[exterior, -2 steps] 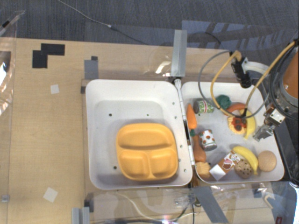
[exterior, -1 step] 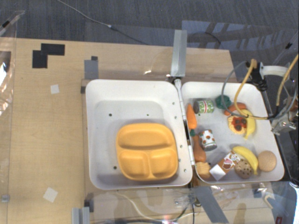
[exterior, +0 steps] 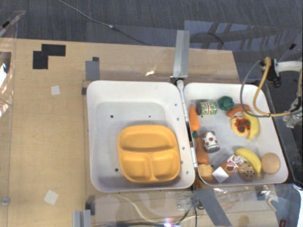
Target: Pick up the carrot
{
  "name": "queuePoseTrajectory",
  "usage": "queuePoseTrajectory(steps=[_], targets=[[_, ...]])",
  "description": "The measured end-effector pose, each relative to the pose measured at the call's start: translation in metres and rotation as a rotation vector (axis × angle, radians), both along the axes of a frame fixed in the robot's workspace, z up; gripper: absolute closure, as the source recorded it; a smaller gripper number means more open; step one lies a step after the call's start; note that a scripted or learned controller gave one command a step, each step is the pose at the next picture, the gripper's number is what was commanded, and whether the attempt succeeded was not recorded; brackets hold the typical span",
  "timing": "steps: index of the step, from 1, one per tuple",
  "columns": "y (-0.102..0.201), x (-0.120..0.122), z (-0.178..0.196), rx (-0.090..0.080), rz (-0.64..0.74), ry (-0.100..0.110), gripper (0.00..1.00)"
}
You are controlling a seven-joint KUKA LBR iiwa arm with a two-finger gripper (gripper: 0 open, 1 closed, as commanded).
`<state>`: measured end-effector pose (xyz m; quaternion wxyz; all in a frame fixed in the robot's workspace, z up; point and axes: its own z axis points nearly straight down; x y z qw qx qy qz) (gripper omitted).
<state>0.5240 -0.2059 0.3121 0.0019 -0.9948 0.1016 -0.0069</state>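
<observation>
On your wooden desk [exterior: 47, 141] the carrot [exterior: 194, 118] lies ungrasped against the right bin's [exterior: 279, 148] left wall, beside a green can [exterior: 207, 108], so the whole pick remains.

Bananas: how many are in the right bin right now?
2. One curved yellow banana lies near the right white bin's far right side, beside a pizza slice; the other yellow banana lies nearer the front, beside a round bun. Others could be buried.
</observation>
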Motion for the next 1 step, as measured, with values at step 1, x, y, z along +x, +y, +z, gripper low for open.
queuePoseTrajectory(steps=[1], targets=[[0.0005, -0.0225, -0.0924, 0.003, 0.004, 0.014, 1.00]])
